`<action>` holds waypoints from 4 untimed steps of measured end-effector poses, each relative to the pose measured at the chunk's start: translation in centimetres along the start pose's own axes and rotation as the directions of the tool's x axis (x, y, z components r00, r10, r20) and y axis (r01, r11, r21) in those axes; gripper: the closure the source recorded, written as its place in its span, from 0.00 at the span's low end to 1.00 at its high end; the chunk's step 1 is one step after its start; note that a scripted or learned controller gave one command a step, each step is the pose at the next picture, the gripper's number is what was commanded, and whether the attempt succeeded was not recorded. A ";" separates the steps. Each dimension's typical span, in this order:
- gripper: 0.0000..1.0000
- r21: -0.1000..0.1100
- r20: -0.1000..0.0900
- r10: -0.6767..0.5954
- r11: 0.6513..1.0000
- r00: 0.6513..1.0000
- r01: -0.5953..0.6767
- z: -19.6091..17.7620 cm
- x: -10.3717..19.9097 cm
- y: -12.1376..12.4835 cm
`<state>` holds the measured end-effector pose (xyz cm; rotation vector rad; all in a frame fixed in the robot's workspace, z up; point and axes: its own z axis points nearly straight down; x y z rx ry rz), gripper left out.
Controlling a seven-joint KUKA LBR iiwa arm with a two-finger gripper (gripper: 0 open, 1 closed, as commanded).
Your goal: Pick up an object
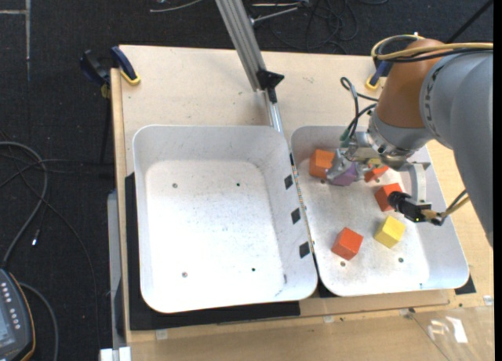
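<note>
In the right bin [439, 269], my gripper [347, 162] hangs low at the back, right over a purple object [342, 176]. I cannot make out whether it grips that object. An orange block [320, 162] lies just to its left, touching or nearly touching the purple object. A red block [386, 195] sits to the right of the gripper, and a small red piece [379, 169] peeks out under the wrist. Nearer the front lie another orange block [347, 242] and a yellow block [390, 231].
The left bin [149, 155] stands beside the right one, their rims meeting at the middle. A slanted metal rail [239, 26] reaches down to the bins' back edge. Cables [357, 108] and a black connector [413, 210] hang from the arm over the right bin.
</note>
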<state>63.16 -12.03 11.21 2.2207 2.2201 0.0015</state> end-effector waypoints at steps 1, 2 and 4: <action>1.00 -0.001 -0.002 0.000 1.000 1.000 0.000 -8.8 2.3 -6.7; 1.00 0.006 -0.002 -0.006 1.000 1.000 0.006 -8.3 6.3 -9.4; 1.00 -0.003 -0.002 -0.008 1.000 1.000 0.008 -13.5 18.1 -5.4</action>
